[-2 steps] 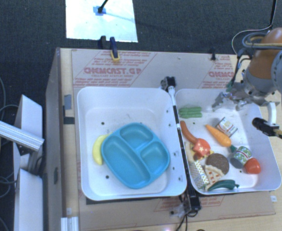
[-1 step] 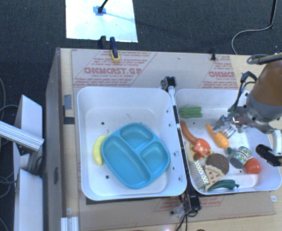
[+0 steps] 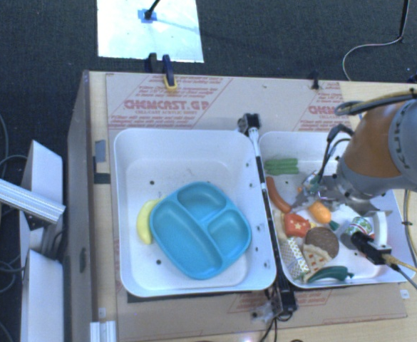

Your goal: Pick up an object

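My gripper [image 3: 313, 193] reaches down into the right bin [image 3: 300, 143], low over its middle, with the grey and orange arm [image 3: 383, 152] covering the bin's right part. Just below the gripper lies a small orange fruit [image 3: 321, 211], very close to it. A long orange-red carrot-like piece [image 3: 278, 194] lies to its left, and a red tomato-like piece [image 3: 296, 224] sits below that. A green bundle [image 3: 281, 166] rests near the bin's top left. The gripper's tips are hidden among the clutter.
The front of the right bin holds a brown round piece [image 3: 322, 241], a checked wafer [image 3: 294, 254], a green pepper [image 3: 329, 273] and a small can [image 3: 361, 225]. The left bin [image 3: 183, 144] holds a blue divided plate [image 3: 199, 228] with a yellow banana [image 3: 144, 221] at its left edge.
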`<state>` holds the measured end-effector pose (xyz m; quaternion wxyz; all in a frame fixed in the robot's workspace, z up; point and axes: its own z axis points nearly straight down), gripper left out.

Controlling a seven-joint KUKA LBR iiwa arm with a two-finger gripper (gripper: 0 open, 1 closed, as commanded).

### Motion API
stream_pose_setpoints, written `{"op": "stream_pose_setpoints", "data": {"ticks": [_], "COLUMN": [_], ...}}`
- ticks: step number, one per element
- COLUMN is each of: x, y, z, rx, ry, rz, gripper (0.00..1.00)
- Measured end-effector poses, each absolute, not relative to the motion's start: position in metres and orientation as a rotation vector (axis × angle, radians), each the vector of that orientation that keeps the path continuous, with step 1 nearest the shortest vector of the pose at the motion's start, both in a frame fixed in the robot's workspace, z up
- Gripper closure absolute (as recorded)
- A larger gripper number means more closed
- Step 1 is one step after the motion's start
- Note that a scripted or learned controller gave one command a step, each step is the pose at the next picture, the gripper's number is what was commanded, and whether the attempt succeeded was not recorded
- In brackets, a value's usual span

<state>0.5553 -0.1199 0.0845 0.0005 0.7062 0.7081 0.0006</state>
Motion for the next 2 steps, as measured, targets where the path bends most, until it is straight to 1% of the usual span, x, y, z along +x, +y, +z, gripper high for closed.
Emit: {"op": "stream_pose_setpoints", "data": {"ticks": [1,2], "x": [0.556,0.534], "y": [-0.12,-0.037], "z": [0.095,0.185], "rx": [2.215,2.215], "ry": [2.224,2.225], "rz": [0.004,0.005], "gripper": [1.0,1.0]}}
